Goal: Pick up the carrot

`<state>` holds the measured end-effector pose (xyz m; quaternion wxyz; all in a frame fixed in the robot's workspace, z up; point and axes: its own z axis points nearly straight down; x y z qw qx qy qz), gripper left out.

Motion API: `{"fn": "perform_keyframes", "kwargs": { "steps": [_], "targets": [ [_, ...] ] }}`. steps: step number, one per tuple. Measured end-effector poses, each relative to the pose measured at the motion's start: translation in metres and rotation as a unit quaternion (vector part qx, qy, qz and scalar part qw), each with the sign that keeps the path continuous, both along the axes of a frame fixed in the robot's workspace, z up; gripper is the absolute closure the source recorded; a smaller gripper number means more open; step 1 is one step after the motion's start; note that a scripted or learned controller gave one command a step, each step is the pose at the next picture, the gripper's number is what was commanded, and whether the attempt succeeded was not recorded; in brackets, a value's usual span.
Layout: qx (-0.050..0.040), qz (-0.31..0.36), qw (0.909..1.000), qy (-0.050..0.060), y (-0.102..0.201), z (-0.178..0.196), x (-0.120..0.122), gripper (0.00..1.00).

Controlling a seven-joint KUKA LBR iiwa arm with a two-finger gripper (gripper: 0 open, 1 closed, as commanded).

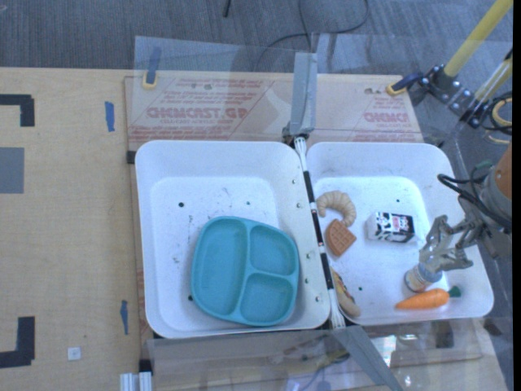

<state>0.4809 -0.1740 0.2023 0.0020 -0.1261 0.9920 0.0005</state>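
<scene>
Item: carrot (422,300), toy, orange tapered body with a small green stub at its right end; lies on its side in the near right corner of the right bin (383,155), close to the near wall. Judged light, rigid and smooth-skinned plastic, likely to roll or slip; best taken across the thick middle of the body, fingers closing far-to-near, the taper and the green tip avoided. End effector (438,255): metal fingers, hanging just above and beyond the carrot, over a small round grey piece; how wide it stands cannot be told here, and nothing is seen held in it. Same bin: croissant (338,205), tan and curved; waffle (339,238), brown with gridded face; small milk carton (391,226), white with black patches, lying down. Left bin (213,160): teal compartment plate (246,270), glossy, three wells.
</scene>
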Motion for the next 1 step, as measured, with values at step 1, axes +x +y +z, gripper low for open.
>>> {"fn": "perform_keyframes", "kwargs": {
  "steps": [1],
  "targets": [
    [0.0001, -0.056, 0.9985, 0.0, 0.0856, -0.0528, 0.0077, 1.0]
  ]
}}
